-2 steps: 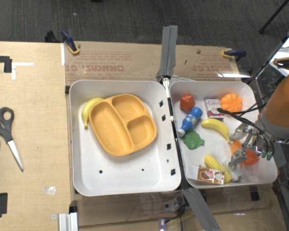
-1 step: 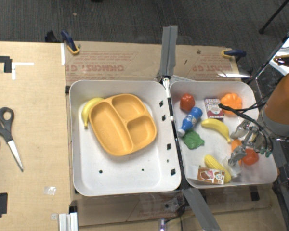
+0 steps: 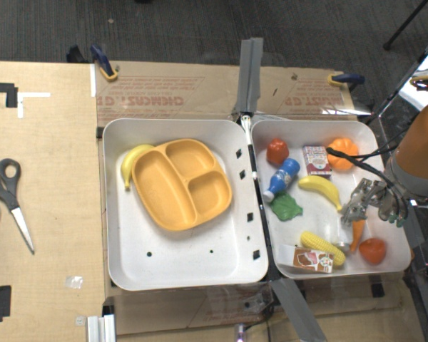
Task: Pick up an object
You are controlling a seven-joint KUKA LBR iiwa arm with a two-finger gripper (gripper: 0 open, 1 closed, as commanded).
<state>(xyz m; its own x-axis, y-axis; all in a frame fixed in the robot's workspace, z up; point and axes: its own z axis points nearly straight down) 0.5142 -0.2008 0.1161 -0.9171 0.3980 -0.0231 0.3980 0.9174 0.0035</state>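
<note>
My gripper [image 3: 354, 212] hangs low over the right bin [image 3: 321, 128], near its right side, just above an orange carrot [image 3: 357, 235]. A yellow banana [image 3: 322, 188] lies just left of it, and a red tomato [image 3: 372, 251] sits below it to the right. Further objects in this bin are a corn cob [image 3: 321, 244], a small brown carton [image 3: 310, 260], a green leafy piece [image 3: 287, 207], a blue and white bottle [image 3: 282, 178], a red apple [image 3: 277, 151], a pink box [image 3: 315, 159] and an orange fruit [image 3: 342, 153]. Nothing shows between the fingers.
The left bin [image 3: 128, 255] holds a yellow divided plate [image 3: 182, 184] with a banana [image 3: 133, 159] tucked behind its left rim. Scissors [image 3: 13, 198] lie on the wooden bench at far left. A black cable [image 3: 367, 164] runs across the right bin's far corner.
</note>
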